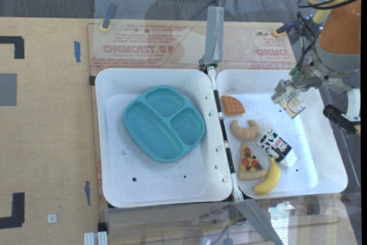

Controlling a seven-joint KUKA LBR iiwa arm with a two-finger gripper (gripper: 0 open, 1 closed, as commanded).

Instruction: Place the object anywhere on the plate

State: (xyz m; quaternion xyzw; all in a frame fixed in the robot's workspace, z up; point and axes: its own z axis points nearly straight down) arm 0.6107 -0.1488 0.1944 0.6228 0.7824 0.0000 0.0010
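A teal divided plate (163,123) lies in the left bin (114,181) with nothing on it. My gripper (285,92) hangs over the upper right part of the right bin (321,175), far from the plate. Right under and beside it is a small white carton with an orange mark (295,104); I cannot make out whether the carton is held or just resting on the bin floor. The arm's orange band (339,28) sits above the wrist at the right edge.
The right bin also holds a waffle (232,105), a croissant (245,129), a pizza slice (250,161), a banana (268,178) and a black-and-white carton (276,146). A raised divider (221,135) separates the two bins.
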